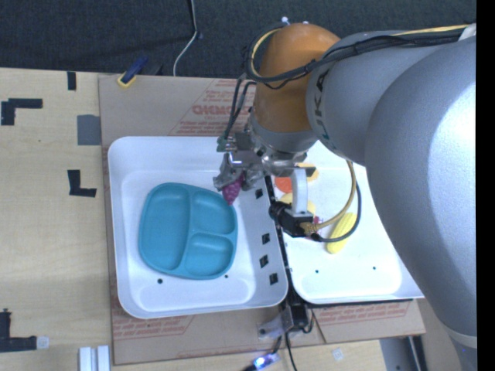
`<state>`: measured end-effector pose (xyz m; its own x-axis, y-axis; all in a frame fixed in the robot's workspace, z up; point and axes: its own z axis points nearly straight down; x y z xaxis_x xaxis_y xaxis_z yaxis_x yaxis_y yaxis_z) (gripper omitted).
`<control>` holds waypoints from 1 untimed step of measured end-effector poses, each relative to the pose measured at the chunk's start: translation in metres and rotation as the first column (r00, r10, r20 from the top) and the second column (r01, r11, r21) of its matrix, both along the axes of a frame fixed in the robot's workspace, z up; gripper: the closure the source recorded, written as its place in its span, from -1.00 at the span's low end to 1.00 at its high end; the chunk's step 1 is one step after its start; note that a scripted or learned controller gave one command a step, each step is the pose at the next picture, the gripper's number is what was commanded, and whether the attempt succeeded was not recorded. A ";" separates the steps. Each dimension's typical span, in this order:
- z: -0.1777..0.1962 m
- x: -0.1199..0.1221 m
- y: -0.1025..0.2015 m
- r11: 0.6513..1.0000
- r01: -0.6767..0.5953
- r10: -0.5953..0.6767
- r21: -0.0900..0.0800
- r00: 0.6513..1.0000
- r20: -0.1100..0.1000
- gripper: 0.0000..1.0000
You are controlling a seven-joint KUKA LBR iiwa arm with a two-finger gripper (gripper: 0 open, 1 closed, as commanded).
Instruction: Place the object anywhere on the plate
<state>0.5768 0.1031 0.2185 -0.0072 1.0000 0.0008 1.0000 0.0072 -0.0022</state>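
hanging over the plate's [188, 231] upper right rim, the jaws [230, 182] pinched a small purple object [231, 191], seemingly light and soft, by its top.

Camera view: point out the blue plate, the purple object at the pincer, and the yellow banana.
blue plate [188, 232], camera view, divider ridge near its centre.
purple object [231, 191], camera view, its lower end under the pincer.
yellow banana [343, 229], camera view, middle of the curved body.

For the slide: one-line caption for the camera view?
Arm's gripper carries a purple object over the left bin, beside the blue plate.
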 end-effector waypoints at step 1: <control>-0.003 -0.014 0.007 1.000 0.005 -0.005 -0.002 1.000 -0.002 1.00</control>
